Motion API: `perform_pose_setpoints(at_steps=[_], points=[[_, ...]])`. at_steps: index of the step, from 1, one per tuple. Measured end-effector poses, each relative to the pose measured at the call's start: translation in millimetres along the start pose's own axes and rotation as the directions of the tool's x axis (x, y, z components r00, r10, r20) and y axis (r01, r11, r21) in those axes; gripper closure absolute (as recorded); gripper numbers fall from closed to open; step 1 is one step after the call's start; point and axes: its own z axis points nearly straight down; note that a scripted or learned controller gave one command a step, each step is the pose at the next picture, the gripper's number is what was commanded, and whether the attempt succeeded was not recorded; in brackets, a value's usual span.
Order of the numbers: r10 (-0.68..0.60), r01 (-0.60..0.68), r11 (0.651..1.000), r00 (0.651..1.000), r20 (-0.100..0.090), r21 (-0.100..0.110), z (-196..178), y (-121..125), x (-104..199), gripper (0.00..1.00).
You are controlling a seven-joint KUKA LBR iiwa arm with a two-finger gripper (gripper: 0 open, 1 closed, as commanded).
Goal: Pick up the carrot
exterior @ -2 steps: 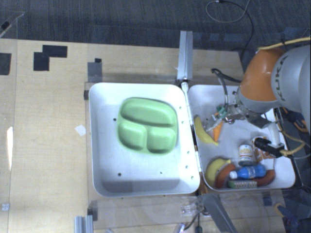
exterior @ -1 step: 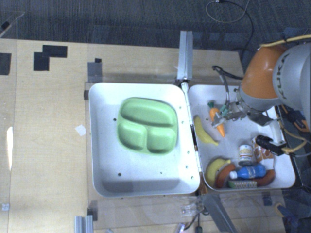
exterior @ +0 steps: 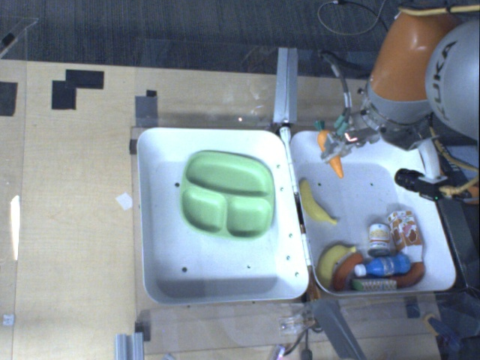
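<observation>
Gripper (exterior: 335,145) grips one carrot (exterior: 335,161)

The carrot (exterior: 334,158) is small and orange, a short tapered cone with a bit of green at its thick end. It sits at the far left corner of the right bin (exterior: 442,272), toward eleven o'clock from that bin's middle. Its thick end points up toward twelve, its tip slants down toward five. The gripper (exterior: 341,141) is right on its upper half, fingers either side of it, so the carrot looks pinched between them, the tip hanging free below over the white floor. Whether it is lifted clear of the floor I cannot tell from here.
</observation>
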Motion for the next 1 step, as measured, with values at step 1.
perform_pose_setpoints(at_steps=[1], points=[[0.120, -0.120, 0.993, 0.993, 0.001, 0.002, 39.8, 26.5, -61.2, 1.00]])
